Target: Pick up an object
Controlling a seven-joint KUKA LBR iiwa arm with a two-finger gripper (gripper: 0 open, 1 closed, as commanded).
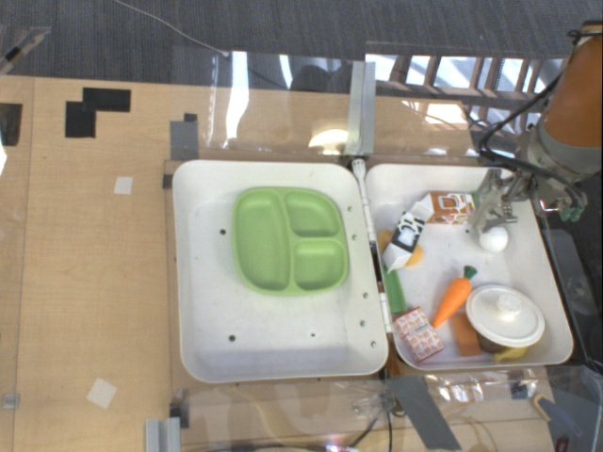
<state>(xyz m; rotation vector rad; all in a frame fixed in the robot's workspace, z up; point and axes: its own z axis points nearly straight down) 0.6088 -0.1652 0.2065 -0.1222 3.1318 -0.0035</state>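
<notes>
A light brown wooden bench (85, 281) holds two shallow white bins side by side. The left white bin (203, 347) has a green plastic plate with three sections (287, 240) lying flat in its middle. The right white bin (556, 323) sits just beside it, and a thin metal strip (374, 252) runs between them. Black square marks (92, 109) sit on the bench at the far left. Behind the bins stand clear plastic panels (283, 102). Past the bench is dark grey carpet (283, 8).

Light wood table (85, 299) carries two shallow white bins side by side: left bin (203, 347), right bin (556, 295). Black patches (94, 109) mark its far-left top.
</notes>
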